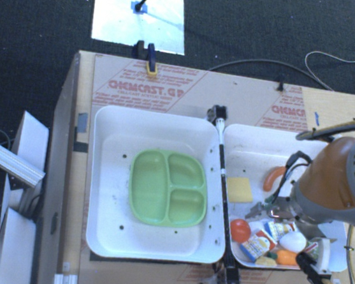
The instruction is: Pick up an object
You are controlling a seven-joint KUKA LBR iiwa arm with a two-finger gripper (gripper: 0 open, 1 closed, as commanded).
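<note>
1. The gripper (264, 210) is seen low in the right bin (254, 144), just above a pile of small objects (267, 240) at the bin's near edge.
2. Whether the fingers are apart or together cannot be told.
3. A green divided plate (168, 188) is seen in the left bin (114, 162).

Both bins (166, 125) look like smooth white plastic, slightly glossy. The green divided tray (168, 188) in the left one is matt plastic. The desk (171, 86) top looks like printed cardboard, and the floor (31, 24) is rough dark carpet.
</note>
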